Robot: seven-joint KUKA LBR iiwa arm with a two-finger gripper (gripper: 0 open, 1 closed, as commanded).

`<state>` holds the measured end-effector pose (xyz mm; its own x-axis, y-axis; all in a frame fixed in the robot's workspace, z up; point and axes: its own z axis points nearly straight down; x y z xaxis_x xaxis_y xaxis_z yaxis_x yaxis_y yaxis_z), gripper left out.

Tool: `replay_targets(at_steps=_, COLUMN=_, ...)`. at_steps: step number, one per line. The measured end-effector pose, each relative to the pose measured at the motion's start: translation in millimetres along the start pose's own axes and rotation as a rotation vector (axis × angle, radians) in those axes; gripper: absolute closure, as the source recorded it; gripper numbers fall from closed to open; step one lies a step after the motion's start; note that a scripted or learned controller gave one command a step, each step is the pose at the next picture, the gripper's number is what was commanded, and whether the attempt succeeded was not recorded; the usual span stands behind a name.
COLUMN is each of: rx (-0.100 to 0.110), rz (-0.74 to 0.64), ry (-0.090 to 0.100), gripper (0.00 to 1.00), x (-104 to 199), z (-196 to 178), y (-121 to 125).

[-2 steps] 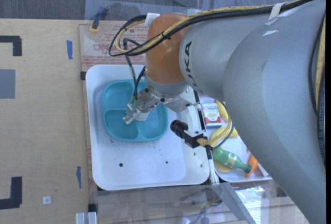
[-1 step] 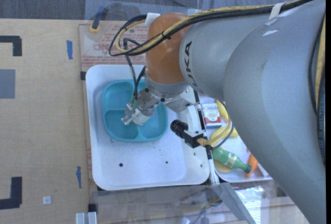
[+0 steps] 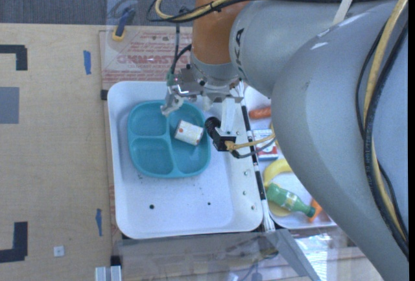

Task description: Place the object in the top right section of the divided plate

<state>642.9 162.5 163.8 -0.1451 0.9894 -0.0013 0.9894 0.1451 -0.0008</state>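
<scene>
You have the tool low over the far rim of the blue divided plate, which sits in the left white bin. Whether it is clenched or released you cannot tell from this angle; the wrist and orange band cover most of it.

The object, a small white cylinder with a tan end, lies on its side in the plate's far-right section, just near of the tool. Nothing visible grips it, so judge it as lying free in the plate.

What could go wrong from here:
- The cylinder lies on its side and may roll across the low divider into the near section if the tool nudges it while lifting away.
- The tool is close to the plate's rim; a sideways move could catch it and drag or tip the plate.
- The cables hanging beside the plate could snag on it.

In the right bin, a green bottle, a banana and a carrot lie well apart from the plate.
</scene>
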Motion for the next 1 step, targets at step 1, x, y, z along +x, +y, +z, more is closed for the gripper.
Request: replay_targets(at_steps=1, rx=0.0, rz=0.0, ry=0.0, gripper=0.0, x=0.3, z=0.0, y=0.0)
